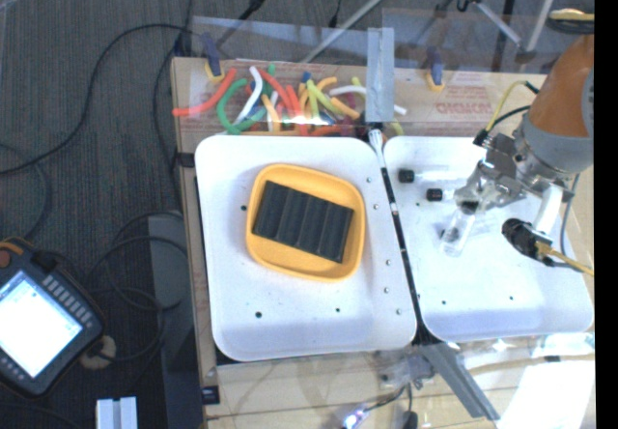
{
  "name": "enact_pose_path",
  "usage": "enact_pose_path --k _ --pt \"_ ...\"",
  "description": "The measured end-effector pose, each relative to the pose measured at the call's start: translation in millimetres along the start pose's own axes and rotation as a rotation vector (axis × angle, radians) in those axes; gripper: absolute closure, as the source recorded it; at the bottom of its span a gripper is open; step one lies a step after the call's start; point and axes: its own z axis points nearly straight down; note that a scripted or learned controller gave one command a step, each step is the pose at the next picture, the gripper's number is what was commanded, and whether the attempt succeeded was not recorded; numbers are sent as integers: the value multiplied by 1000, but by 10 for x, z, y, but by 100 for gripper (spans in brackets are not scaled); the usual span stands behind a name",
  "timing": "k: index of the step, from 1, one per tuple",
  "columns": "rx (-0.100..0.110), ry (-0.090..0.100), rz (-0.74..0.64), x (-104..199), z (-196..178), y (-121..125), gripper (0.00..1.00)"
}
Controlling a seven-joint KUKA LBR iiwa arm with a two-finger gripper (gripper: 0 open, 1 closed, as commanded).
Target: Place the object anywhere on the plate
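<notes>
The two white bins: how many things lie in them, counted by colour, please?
Yellow: 1 (plate)
Dark grey: 1 (ribbed slab on the plate)
Black: 2 (small pieces)
Total: 4

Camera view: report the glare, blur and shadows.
Camera view: soft, even light, faint shadows; the white bins look nearly washed out; glare sits on the coloured tubes behind them; the gripper is blurred and pale; the yellow plate is sharp.

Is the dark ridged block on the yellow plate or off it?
On: the dark ridged block lies flat within the yellow plate, its rim showing all around.
</notes>
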Motion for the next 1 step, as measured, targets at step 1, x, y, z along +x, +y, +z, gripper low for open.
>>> enact_pose_path --k 1 --pt "0 3 -239 834 15 -14 100"
